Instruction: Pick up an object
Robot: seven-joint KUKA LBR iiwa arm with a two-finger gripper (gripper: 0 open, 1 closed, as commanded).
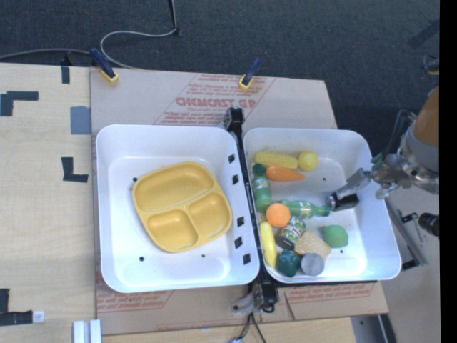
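Grey metal arm with an orange band above the wrist. Bracketed, angular wrist hardware in pale grey. Slim dark gripper at the end, black-tipped, lighter grey along its stem.

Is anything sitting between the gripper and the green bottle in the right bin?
Nothing visible does. The gripper hangs just right of the green bottle, with bare white bin floor around it. The orange ball lies on the bottle's far side.

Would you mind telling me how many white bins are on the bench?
2: the left bin holds a yellow tray; the right bin holds the toy food.
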